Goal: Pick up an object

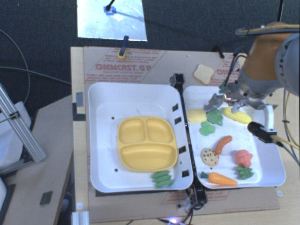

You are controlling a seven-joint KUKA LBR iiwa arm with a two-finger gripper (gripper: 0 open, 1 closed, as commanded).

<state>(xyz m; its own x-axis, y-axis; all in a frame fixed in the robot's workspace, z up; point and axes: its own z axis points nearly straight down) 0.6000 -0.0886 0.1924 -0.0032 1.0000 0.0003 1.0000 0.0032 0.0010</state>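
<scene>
My gripper (225, 103) hangs over the back of the right bin (276, 172), open, with nothing between its fingers. Just below it lie a yellow corn cob (237, 116) and a green broccoli piece (215, 117). A pale yellow block (197, 116) rests at the bin's left wall, with a second green piece (206, 129) beside it. Further forward are an orange sausage (223, 144), a speckled cookie (209, 157), a red strawberry (243, 157), a green leafy piece (244, 173) and a carrot (222, 178).
The left bin (101, 125) holds a yellow divided plate (147, 142) and a green pea pod (162, 178) at its front. A bread slice (204, 73) lies on the bench behind the right bin. A black fitting (260, 131) juts from the arm over the right bin.
</scene>
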